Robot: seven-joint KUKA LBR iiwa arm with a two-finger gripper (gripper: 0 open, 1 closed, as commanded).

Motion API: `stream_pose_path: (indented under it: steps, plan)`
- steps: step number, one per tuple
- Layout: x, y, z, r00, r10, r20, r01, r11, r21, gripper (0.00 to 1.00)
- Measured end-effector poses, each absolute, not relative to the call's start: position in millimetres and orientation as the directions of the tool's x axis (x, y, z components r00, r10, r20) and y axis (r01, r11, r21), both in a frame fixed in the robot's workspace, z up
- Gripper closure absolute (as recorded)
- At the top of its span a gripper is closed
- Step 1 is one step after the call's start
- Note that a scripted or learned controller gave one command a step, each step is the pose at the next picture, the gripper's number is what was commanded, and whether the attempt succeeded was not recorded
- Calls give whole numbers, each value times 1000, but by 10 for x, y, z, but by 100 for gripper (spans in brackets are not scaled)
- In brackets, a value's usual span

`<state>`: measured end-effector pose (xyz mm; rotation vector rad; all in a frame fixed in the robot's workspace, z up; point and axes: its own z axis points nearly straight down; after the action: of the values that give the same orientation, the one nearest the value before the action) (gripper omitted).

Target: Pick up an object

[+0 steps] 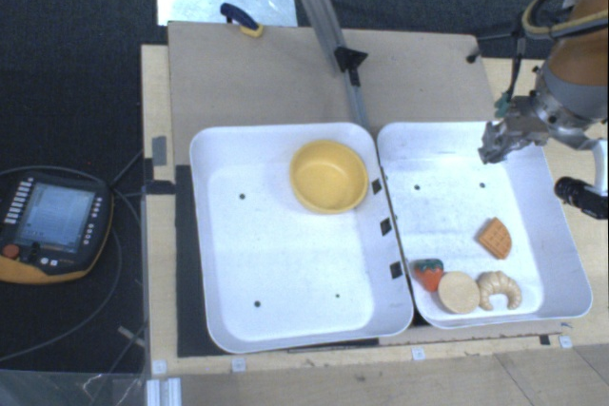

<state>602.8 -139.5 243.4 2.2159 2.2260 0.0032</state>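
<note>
Gripper (pixel 495 145) sits at upper right of the frame, over the top edge of the right bin (pixel 447 157). Fingers read as a small dark-grey cluster; open or clenched can't be told at this res, and nothing is visible between them. Behind it the arm (pixel 576 76), grey w/ orange band, runs off the right edge of the frame, so the wrist is angled in toward the bin's upper-right corner, prob. a staging pose above the bin rather than a grasp.

Right bin holds four small items, all bunched at lower right of the frame, well apart from the gripper: a waffle-like orange biscuit (pixel 494 238), a croissant (pixel 500 290), a round tan disc (pixel 458 292) touching the croissant, and an orange-and-teal piece (pixel 429 273) just beside the disc, near the bin's left wall. Likely they slid there since the bin floor slopes to its walls. Any of them could serve as the pick target; the biscuit lies alone, so approach looks easiest there.

Left bin (pixel 238 299), center of frame, holds a yellow bowl (pixel 329 176), upright, near its upper-right corner, by the divider between bins.

Outside the bins: a control pendant (pixel 52 223) at left of frame.
</note>
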Motion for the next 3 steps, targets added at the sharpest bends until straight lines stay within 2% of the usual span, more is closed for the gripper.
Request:
stream_pose_path:
  steps: [1,2,3]
  plan:
    - [5992,-804,2461,-5,1000,1,1000,5,1,100]
    - [5833,-303,2509,-5,1000,1,1000,5,1,100]
    - [5723,247,2338,-5,1000,1,1000,5,0,100]
